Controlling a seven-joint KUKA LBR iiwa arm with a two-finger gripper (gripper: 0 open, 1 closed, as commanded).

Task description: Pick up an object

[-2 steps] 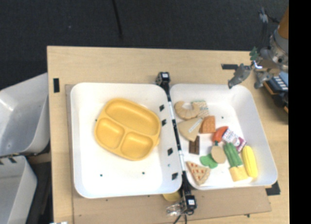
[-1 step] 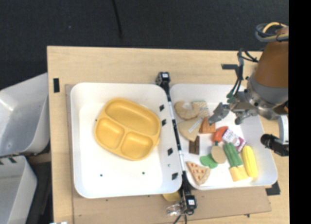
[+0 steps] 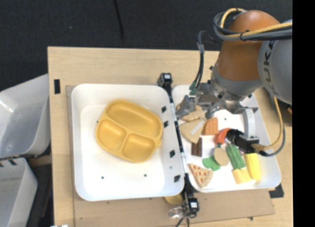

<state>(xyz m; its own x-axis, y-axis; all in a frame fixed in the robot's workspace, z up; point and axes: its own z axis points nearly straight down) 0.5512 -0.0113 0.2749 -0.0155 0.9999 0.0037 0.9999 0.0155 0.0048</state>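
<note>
Your claw (image 3: 193, 104) hangs low over the far left corner of the right-hand white bin (image 3: 268, 179), by the divider, because that is where the pale flat cookie-like piece (image 3: 192, 115) lies. I cannot tell whether it is clenched or released. The rest of the toy food sits nearer the front: a brown chocolate block (image 3: 197, 147), a pizza wedge (image 3: 200, 175), a green stick (image 3: 235, 156), yellow corn (image 3: 253, 165). The yellow divided plastic plate (image 3: 129, 130) sits alone in the left bin (image 3: 83, 184) on the desk (image 3: 59, 56).
</note>
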